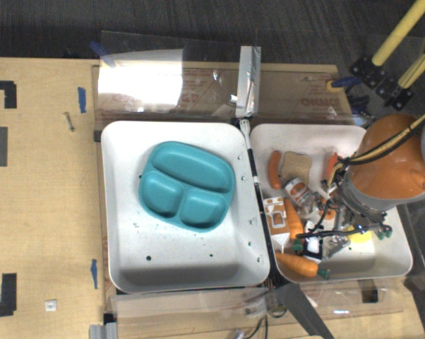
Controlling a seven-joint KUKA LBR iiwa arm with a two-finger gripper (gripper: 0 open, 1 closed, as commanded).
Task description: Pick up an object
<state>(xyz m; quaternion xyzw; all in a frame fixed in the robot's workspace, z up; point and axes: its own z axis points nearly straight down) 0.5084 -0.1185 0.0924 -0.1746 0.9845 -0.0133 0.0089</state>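
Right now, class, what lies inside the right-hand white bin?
The right bin holds orange carrots, a tan block and small mixed pieces. The arm and gripper cover the bin's right part, so anything beneath them is hidden.

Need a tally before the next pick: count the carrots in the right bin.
3 clearly visible: one carrot upright near the right bin's left wall, one slanting mid-bin, one lying along the front. An orange piece by the arm could be another; more may hide beneath it.
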